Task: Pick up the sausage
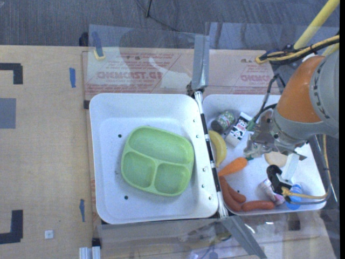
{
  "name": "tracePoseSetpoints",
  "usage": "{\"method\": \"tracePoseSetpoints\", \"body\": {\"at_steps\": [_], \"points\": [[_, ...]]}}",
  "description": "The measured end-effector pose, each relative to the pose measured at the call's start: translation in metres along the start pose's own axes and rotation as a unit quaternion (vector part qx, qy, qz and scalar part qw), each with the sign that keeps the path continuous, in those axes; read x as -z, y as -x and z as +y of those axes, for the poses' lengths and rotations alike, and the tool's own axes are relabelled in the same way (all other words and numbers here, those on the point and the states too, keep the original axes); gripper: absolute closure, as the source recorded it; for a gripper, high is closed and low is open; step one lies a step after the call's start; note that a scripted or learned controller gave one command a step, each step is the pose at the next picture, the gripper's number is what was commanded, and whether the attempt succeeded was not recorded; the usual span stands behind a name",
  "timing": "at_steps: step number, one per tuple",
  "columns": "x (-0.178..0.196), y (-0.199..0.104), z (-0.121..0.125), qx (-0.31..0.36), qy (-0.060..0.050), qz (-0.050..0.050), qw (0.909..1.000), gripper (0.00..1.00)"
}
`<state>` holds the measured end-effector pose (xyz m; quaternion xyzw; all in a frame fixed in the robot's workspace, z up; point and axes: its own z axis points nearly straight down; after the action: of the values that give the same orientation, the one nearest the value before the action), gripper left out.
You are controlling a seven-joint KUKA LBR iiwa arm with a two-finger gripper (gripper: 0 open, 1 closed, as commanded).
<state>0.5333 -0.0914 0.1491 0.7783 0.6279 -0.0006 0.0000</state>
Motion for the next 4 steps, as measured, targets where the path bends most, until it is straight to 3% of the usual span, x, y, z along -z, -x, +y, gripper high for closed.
{"method": "tracePoseSetpoints", "body": {"at_steps": [1, 2, 3, 4], "points": [[0.0, 0.0, 0.0, 0.0, 0.0, 0.0, 1.0, 0.0], [-0.052, 0.018, -0.042, -0.001, 0.012, 0.007, 0.9999, 0.0], [0.035, -0.009, -0.057, 0.073, 0.0, 0.0, 0.9974, 0.0], [-0.063, 0.015, -0.05, 0.089, 0.003, 0.001, 0.996, 0.0]]}}
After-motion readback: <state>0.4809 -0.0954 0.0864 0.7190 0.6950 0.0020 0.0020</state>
